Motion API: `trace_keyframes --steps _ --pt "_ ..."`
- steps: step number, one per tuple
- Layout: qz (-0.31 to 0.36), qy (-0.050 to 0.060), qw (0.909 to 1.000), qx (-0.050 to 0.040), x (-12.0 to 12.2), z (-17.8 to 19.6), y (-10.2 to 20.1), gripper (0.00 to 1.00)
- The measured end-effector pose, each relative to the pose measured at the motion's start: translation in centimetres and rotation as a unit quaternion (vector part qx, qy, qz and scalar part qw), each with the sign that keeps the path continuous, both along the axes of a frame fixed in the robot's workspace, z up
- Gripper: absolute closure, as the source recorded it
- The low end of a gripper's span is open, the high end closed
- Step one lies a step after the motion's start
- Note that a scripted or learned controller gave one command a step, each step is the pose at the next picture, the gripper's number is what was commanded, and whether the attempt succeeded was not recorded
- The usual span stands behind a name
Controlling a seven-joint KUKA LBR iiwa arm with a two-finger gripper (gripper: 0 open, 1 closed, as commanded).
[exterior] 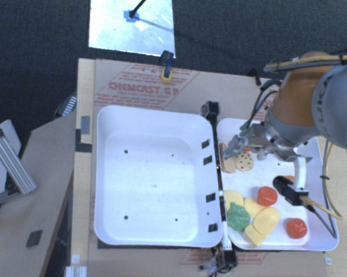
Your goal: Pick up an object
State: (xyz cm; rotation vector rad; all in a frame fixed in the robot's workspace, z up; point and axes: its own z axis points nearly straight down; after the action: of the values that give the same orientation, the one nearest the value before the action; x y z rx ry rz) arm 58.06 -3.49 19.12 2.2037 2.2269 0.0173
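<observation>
Grey hand (237, 144) above speckled cookies (238, 163)

all the pickable things are lying in the right bin (327, 231). two speckled tan cookies (240, 163) are sitting flat near its left wall, side by side and touching. nearer the front, a green leafy piece (237, 216) is resting among three yellow pieces (261, 223), all bunched together and touching. a red tomato-like ball (267, 196) is sitting just behind the yellow ones, and a second red ball (296, 227) is lying to their right, apart, near the front rim.
</observation>
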Motion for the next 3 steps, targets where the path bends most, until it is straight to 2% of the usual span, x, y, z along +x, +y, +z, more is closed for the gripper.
trace_keyframes --steps 1,2,3 --pt "-0.002 0.005 1.0 -0.0007 -0.2 0.4 -0.4 1.0" --pt "0.0 -0.002 1.0 -0.0006 8.1 11.3 4.3 1.0" --pt "0.0 -0.003 1.0 0.001 8.7 24.8 10.4 1.0"
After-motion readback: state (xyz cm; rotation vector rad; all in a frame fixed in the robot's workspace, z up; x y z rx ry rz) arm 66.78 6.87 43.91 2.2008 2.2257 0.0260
